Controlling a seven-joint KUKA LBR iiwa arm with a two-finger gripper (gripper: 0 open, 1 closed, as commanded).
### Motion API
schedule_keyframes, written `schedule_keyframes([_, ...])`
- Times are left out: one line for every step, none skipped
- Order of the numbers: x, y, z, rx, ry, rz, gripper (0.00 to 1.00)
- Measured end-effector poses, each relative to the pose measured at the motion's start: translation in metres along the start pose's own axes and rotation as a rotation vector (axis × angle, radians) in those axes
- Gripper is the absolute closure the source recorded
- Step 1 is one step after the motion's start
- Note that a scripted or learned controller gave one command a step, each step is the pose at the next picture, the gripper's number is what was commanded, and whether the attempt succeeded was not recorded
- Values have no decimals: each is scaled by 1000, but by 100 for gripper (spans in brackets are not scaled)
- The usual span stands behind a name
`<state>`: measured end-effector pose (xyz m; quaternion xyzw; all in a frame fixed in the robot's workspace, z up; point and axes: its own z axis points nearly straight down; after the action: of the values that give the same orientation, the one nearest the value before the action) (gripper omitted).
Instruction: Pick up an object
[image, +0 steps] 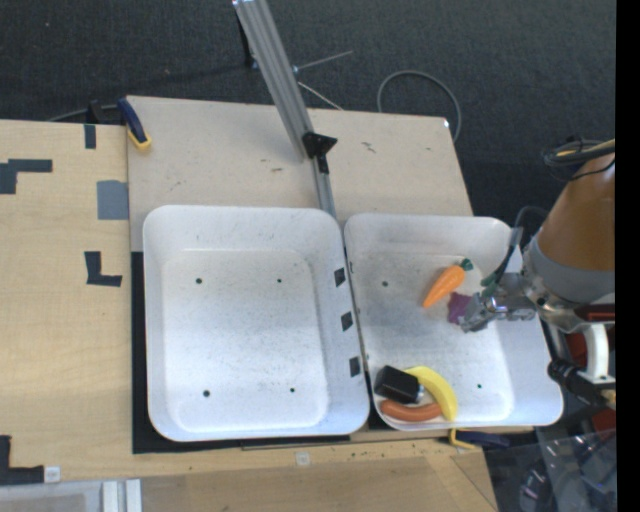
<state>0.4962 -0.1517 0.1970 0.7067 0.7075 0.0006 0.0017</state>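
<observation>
The claw (478, 310) sat low in the right bin (400, 240), reaching in from the right. Its finger spread could not be made out, nor whether it held anything. A purple object (459, 309) lay touching the claw tip on its left side. A carrot (443, 285) lay just up and left of the claw, green end toward it. Well below and left of the claw, at the bin's near edge, a black block (396, 383), a banana (437, 388) and a red sausage (410, 410) were clustered together. The left bin (240, 320) lay far to the claw's left. No legible writing or labels seen
</observation>
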Motion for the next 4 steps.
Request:
schedule_keyframes([0,1,-48,-1,0,-1,100])
schedule_keyframes([45,16,-42,5,3,-5,100])
schedule_keyframes([98,24,-29,7,3,-5,100])
schedule_keyframes([151,32,-39,5,4,-6,100])
